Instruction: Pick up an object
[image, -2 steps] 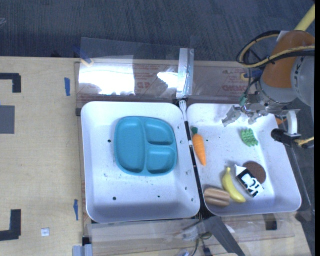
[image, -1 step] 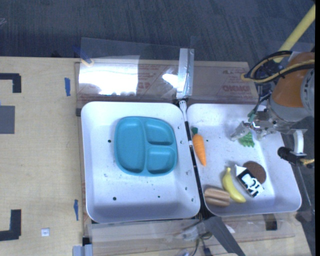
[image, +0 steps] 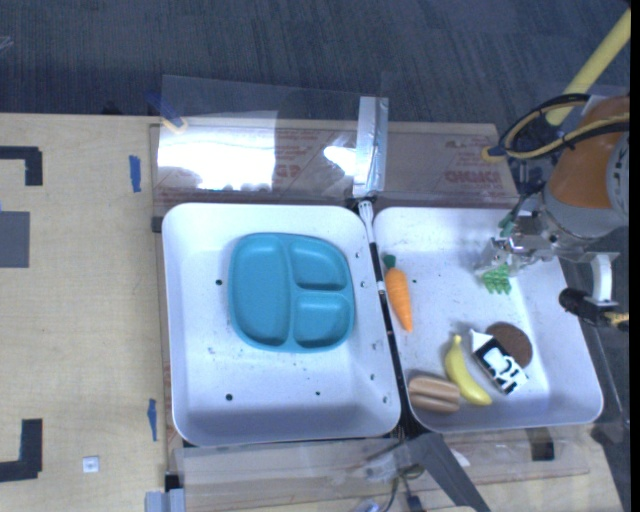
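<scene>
Writing first: red print on the clear panel (image: 440, 165) standing behind the bins, too faint/mirrored to read. A black-and-white label card (image: 499, 366) lies in the right bin (image: 570, 395) w/ bold black marks on it, can't make out the characters.

Arm (image: 590, 180) comes in from the right edge, orange band above the wrist, yellow-black cabling looped over it. Wrist angled down-left over the right bin's far right corner. Gripper (image: 508, 258) sits low over the bin floor near the far edge, right above/touching a small green object (image: 496, 281). Can't tell how far the pincer is spread or whether it actually has the green thing between its tips; view too small and cluttered there.

Right bin contents: carrot (image: 399, 298) along the left wall, green end toward the far edge. Banana (image: 464, 372) near the front edge, just left of the label card. Brown round piece (image: 511, 342) touching the card's far side. Bread roll (image: 434, 393) at the front left corner, just beside the banana's lower end.

Left bin (image: 190, 330): blue divided plate (image: 293, 291) at about centre, three compartments, face up.
</scene>
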